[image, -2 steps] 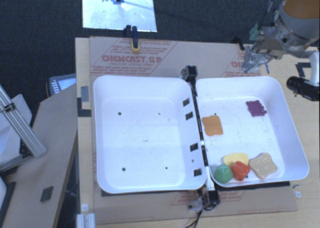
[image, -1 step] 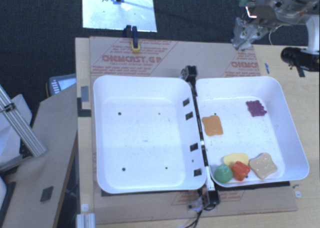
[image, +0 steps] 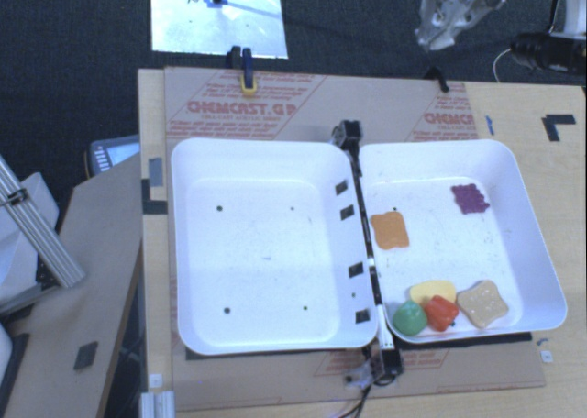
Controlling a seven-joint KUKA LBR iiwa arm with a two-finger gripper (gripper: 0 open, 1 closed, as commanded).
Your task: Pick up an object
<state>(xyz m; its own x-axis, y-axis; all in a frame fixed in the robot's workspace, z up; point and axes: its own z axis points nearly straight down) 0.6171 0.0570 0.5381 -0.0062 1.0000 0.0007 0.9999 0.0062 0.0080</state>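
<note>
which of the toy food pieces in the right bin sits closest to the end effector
The purple piece, lying alone near the far wall of the right bin. The orange piece is farther, and the rest crowd the near edge. The end effector is beyond the bench.

one fixed camera looks down at a slant on both white bins [image: 275, 155].

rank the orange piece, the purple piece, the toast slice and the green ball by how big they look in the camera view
1. toast slice and orange piece, too alike to split
2. purple piece and green ball, also close
</note>
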